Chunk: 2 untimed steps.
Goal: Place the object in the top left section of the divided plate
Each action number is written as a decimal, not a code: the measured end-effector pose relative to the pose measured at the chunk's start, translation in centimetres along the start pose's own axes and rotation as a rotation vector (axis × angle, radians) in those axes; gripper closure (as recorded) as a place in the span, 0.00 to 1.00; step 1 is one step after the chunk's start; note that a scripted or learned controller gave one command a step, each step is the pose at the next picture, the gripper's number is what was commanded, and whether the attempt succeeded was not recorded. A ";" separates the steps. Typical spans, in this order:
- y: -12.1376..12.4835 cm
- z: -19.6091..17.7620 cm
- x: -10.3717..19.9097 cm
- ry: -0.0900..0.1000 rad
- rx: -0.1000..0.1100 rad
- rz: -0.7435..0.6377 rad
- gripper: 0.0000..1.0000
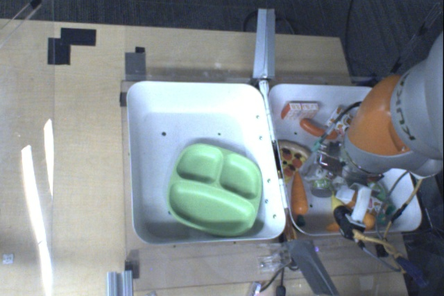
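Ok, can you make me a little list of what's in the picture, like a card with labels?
left bin: holds the green divided plate
plate sections: three, nothing in any of them
right bin: toy food, including a carrot, a hot dog and a pizza slice
arm: reaching over the right bin
claw: low among the toy food; too cluttered to tell if it grips anything
task: not yet done

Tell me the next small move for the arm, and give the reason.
Probably settle lower over the toy food in the right bin and close on one piece, such as the carrot. The gripper hangs over that clutter with nothing visibly held, and the green divided plate in the left bin has nothing in its sections.
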<state>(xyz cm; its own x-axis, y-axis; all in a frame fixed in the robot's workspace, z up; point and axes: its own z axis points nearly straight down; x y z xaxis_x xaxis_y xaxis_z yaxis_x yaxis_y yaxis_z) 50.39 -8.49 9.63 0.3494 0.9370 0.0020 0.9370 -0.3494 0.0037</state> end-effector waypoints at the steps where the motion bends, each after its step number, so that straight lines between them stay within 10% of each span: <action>1: -1.9 -8.8 0.6 -0.001 0.002 -0.036 1.00; 2: 6.5 -13.9 -1.5 -0.002 0.000 -0.056 1.00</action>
<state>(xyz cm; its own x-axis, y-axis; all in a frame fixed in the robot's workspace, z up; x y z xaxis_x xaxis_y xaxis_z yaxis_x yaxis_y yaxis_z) 55.88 -12.18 23.59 0.2965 0.9550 0.0001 0.9550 -0.2965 0.0036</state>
